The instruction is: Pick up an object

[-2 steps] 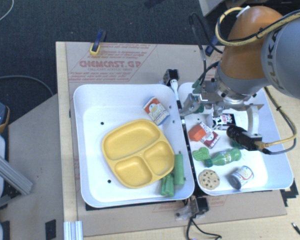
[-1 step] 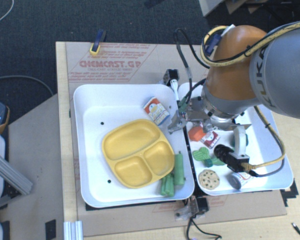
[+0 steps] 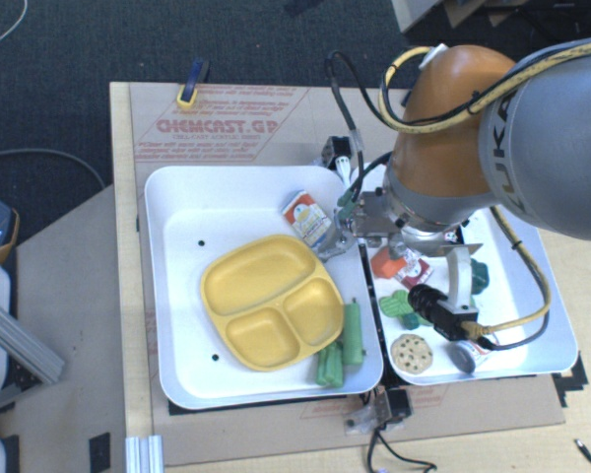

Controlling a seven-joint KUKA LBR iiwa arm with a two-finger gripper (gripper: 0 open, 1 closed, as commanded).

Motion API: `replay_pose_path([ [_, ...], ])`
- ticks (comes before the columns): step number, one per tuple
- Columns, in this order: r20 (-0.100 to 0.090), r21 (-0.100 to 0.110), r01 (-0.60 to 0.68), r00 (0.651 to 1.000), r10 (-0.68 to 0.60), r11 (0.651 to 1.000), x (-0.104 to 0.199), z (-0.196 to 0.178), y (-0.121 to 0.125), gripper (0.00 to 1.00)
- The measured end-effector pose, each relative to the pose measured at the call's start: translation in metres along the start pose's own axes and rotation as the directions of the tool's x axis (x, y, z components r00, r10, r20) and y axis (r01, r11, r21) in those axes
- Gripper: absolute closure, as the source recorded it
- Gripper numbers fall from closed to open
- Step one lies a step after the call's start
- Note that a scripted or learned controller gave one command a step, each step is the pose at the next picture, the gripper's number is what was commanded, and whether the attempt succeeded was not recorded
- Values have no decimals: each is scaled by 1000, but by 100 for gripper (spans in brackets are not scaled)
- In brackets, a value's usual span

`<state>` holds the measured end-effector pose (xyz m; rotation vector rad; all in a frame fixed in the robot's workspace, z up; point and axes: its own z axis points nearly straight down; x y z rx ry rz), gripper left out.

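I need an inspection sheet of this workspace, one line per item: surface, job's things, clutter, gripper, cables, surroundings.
Surface: left bin and right bin side by side on a board printed with red text.
Job's things: yellow divided plate, green pieces and a small packet in the left bin; cookie, green and red items in the right bin.
Clutter: yellow and blue clip on the board.
Gripper: hidden under the wrist; state unclear.
Cables: yellow and black cables on the arm; black cable over the board.
Surroundings: dark floor.
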<state>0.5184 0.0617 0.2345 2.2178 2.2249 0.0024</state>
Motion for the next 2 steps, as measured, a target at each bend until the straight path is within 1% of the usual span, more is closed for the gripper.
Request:
replay_pose_path([
  [1, 1, 6, -4, 1000, 4, 1000, -6, 19, -4, 100],
  [2, 1, -2, -2, 1000, 2, 1000, 4, 3, 3, 100],
])
